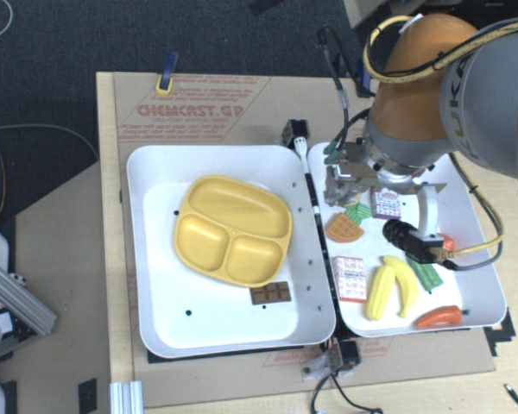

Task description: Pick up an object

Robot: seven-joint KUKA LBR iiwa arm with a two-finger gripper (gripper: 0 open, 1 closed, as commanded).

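- Two white bins sit side by side on the tabletop [112,188]: the left bin [151,257] and the right bin [488,274].
- My gripper [341,193] hangs over the right bin's 10 o'clock corner. I cannot tell whether it is apart or together.
- One waffle [344,228] lies just at the gripper's 6 o'clock.
- Two red-printed packets: one [350,279] at the waffle's 6 o'clock, the other [386,205] at its 2 o'clock.
- One bunch of two bananas [391,287] lies just beside the lower packet, at its 3 o'clock.
- One orange-red carrot [438,316] lies at the bananas' 4 o'clock.
- Two green pieces [357,212] [427,276], both partly hidden.
- My wrist covers the right bin's 12 o'clock end.
- In the left bin, one yellow plate [233,229] with three compartments has one chocolate bar [270,294] at its 5 o'clock.
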